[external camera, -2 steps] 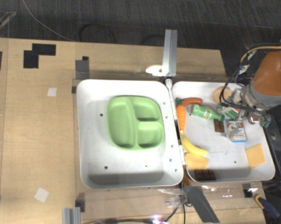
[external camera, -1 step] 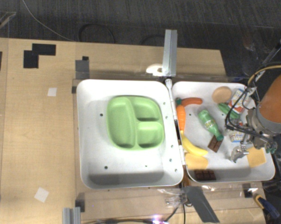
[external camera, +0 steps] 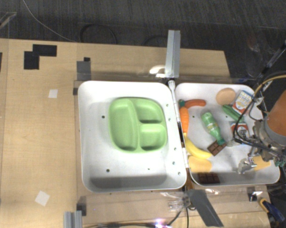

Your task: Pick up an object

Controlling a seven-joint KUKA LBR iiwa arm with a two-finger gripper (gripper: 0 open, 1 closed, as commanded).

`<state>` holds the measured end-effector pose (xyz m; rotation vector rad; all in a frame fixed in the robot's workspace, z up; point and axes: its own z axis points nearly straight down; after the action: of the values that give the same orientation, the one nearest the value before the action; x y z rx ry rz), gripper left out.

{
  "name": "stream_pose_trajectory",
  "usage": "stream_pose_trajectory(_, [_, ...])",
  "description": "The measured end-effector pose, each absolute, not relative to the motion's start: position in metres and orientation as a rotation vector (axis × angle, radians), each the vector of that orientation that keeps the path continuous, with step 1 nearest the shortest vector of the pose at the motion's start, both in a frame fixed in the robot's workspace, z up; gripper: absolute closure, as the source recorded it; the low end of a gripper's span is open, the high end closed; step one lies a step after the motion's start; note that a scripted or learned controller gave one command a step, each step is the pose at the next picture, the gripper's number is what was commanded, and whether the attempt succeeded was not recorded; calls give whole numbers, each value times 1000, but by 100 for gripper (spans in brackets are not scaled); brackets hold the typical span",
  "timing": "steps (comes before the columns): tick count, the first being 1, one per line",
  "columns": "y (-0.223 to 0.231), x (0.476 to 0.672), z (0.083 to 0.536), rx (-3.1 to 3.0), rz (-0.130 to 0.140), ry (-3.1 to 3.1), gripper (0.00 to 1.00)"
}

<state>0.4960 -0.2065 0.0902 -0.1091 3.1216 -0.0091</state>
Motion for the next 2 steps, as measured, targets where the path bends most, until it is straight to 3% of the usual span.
stream_pose_trajectory(1, [-190, 501, 96, -968, -6, 2979, 0])
stream_pose_trajectory(2, [-160, 500, 91, -897, -17, 2992, 0])
